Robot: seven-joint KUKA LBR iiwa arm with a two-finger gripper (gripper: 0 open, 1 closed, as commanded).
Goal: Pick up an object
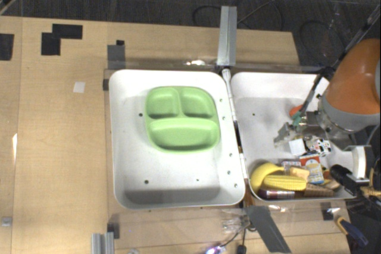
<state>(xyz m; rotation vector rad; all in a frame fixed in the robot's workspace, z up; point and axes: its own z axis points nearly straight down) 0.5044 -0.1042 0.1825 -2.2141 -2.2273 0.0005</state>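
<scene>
My gripper (293,131) hangs low over the middle of the right bin (262,98), under the orange band of the arm (357,83). Just below it, a pile of small objects lies along the bin's near wall: a yellow banana (264,174), a yellow corn cob (292,182), a small printed carton (314,167) and a dark red marker (278,193). A small red-orange piece (296,110) shows right beside the gripper's upper side. The wrist hides whatever sits directly beneath the gripper.
The left bin (128,169) holds a green divided plate (181,118) in its far half. A metal post (227,35) stands behind the seam between the bins. Cables and black fittings (348,181) crowd the right bin's near right corner.
</scene>
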